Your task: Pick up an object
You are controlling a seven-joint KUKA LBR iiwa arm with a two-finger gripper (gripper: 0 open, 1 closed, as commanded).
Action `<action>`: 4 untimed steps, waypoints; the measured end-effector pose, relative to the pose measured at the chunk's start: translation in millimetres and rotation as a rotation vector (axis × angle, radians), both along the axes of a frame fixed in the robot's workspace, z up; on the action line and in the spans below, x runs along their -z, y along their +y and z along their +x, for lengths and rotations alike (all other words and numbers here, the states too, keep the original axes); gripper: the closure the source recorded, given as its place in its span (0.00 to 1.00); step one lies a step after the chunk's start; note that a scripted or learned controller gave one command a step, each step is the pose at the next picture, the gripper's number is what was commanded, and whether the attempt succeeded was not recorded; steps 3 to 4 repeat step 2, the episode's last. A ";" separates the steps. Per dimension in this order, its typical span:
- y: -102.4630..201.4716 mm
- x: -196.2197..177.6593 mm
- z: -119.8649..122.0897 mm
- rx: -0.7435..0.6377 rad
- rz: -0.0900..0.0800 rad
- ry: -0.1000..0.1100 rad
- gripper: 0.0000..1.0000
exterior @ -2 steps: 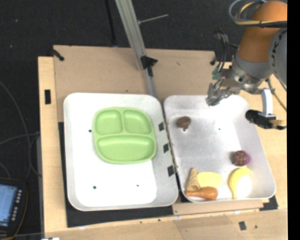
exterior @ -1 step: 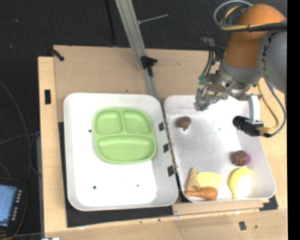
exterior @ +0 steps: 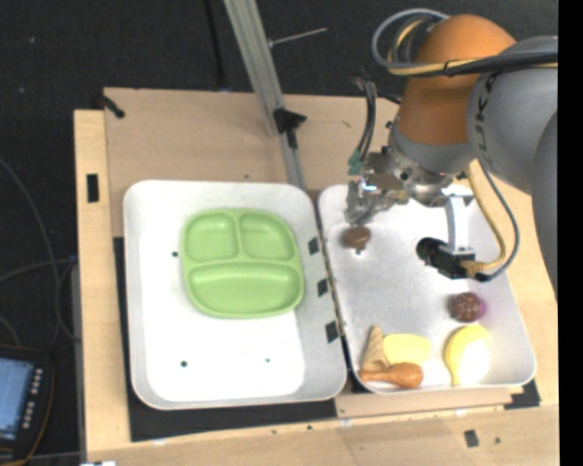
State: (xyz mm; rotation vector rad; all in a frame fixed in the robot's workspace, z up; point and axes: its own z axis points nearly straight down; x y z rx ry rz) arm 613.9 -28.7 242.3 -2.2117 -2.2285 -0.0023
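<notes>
**Tool poised over a small brown piece in the right bin**

The arm (exterior: pixel 486 85) reaches in from three o'clock, and its tool (exterior: pixel 358 207) hangs near the right bin's (exterior: pixel 408 299) top left corner, at about eleven o'clock within that bin. Just below the tool sits a small brown object (exterior: pixel 356 237), rounded and dull, apparently touching or just under the fingertips. Whether it lies between them or merely beneath them cannot be told, and the spread of the tool is likewise too small and blurred to judge.

The step in hand looks like the grasp itself: descent is about finished and the lift has not yet begun. The next move probably calls for a firm close centred on the brown object, then a straight rise clear of the bin wall at nine o'clock, which is close by.

Other candidates lie along the bin's six o'clock edge: a yellow piece (exterior: pixel 408 347), an orange piece (exterior: pixel 400 375), a pale yellow lemon-like fruit (exterior: pixel 468 353) and a dark reddish ball (exterior: pixel 466 306). The left bin (exterior: pixel 155 357) holds a green divided plate (exterior: pixel 242 263).
</notes>
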 end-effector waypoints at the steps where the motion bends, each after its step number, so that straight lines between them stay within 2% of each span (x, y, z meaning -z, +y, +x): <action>1: 55.0 -10.4 -13.0 -0.001 0.000 -0.001 1.00; 2: 100.5 1.2 -28.9 0.001 -0.001 0.001 1.00; 4: 100.5 1.2 -28.9 0.001 -0.001 0.001 1.00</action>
